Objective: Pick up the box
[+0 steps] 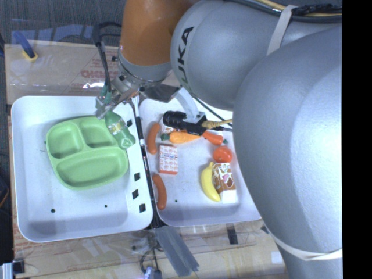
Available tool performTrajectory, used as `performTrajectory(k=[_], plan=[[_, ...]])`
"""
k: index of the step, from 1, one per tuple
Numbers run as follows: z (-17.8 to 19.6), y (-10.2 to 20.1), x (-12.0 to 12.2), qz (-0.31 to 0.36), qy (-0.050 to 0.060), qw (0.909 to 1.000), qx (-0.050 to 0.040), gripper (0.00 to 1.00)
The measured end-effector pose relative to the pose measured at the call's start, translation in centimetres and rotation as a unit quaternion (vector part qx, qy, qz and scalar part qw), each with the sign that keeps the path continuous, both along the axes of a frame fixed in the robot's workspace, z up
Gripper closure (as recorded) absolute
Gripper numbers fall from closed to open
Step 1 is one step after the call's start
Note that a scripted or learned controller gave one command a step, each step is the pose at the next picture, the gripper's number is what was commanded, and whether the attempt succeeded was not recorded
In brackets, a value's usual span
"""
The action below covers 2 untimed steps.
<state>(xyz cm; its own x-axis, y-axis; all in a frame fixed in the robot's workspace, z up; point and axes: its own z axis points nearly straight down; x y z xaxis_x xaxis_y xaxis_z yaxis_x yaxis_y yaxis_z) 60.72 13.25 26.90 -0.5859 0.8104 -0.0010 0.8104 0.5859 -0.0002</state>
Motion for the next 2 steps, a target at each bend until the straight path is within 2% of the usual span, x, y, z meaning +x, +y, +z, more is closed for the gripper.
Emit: performTrajectory(k=[1,2], plan=[[1.0,0.1,0.0,0.004,0.000,1.0000,-0.0006,1.00],[-0.8,6.4,0.9,-0.026,0.000,0.9997,-0.0001,1.00]])
